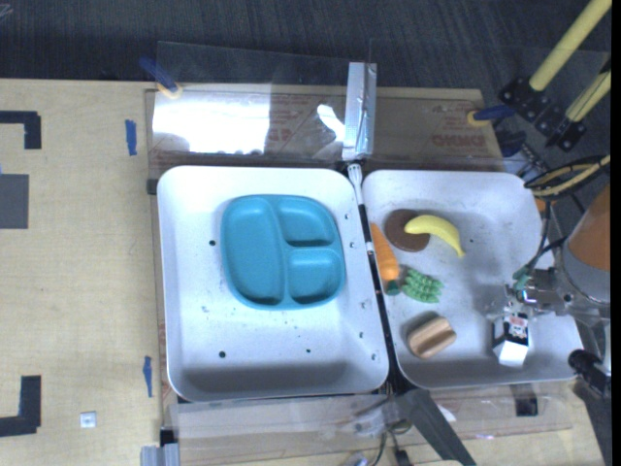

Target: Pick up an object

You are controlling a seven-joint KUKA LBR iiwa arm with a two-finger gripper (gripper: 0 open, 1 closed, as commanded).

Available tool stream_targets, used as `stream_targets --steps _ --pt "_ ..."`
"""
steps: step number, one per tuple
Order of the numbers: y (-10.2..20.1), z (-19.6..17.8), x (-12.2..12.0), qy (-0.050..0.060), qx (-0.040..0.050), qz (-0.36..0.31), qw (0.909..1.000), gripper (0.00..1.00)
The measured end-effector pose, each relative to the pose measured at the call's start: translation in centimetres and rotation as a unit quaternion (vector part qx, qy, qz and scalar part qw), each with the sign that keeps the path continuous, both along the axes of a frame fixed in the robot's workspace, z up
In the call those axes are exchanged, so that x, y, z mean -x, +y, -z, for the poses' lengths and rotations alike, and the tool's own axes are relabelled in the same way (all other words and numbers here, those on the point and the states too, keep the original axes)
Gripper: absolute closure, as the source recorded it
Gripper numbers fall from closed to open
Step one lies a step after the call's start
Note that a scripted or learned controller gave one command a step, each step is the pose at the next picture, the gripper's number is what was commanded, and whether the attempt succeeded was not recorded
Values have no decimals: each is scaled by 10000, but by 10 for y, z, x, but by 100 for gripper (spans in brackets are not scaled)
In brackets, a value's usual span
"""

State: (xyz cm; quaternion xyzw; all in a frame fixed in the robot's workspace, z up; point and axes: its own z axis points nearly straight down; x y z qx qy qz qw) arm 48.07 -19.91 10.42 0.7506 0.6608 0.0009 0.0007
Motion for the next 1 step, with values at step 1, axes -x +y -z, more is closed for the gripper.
stream_targets --steps 1 --pt "57 -94 -1 1 1 -768 9971 100"
